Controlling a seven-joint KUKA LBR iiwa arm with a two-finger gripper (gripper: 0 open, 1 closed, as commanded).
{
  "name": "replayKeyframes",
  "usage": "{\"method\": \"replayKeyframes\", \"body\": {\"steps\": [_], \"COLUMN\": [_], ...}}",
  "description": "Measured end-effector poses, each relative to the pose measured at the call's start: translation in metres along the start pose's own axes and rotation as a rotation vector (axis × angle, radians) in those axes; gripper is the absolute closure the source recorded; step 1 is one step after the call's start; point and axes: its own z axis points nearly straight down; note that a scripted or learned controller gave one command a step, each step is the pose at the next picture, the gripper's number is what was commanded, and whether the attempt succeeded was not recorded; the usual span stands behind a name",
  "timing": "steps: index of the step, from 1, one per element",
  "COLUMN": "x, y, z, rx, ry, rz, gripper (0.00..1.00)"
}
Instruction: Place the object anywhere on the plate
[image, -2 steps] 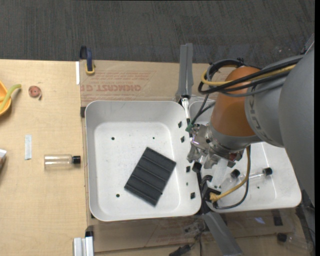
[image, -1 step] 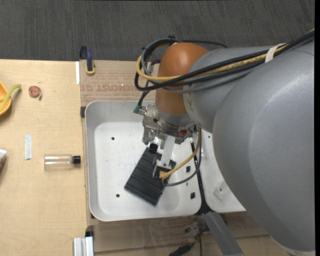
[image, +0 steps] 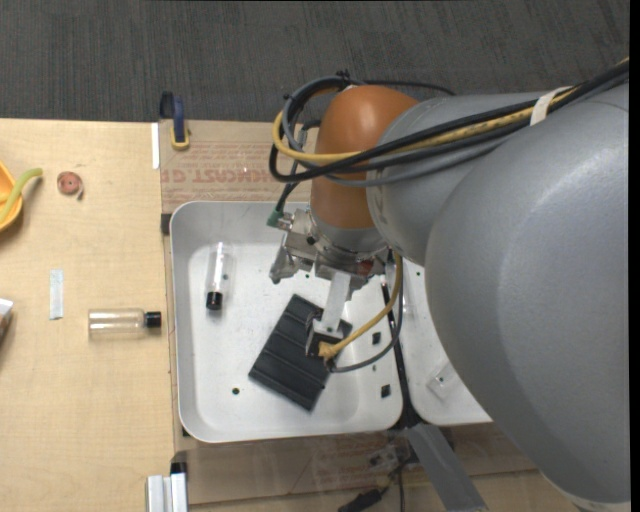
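Observation:
A flat black ribbed block (image: 287, 355) lies slanted on the floor of the left white bin (image: 200, 410), toward its middle. A small clear tube with a black cap (image: 214, 277) lies near the bin's left wall. My gripper (image: 291, 262) hangs over the bin's upper middle, just above the top end of the black block and to the right of the tube. The wrist and arm hide most of it, and I see nothing between its tips.
The second white bin (image: 445, 385) sits to the right, mostly under the arm. On the wooden bench to the left lie a clear bottle with a black cap (image: 120, 320), a white strip (image: 56, 295), a small red disc (image: 68, 183) and a yellow item (image: 10, 195).

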Motion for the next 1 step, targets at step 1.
{"method": "replayKeyframes", "body": {"steps": [1], "x": [-0.0031], "y": [0.0856], "z": [-0.1474], "rx": [-0.003], "ry": [0.001], "rz": [-0.136], "gripper": [0.00]}}
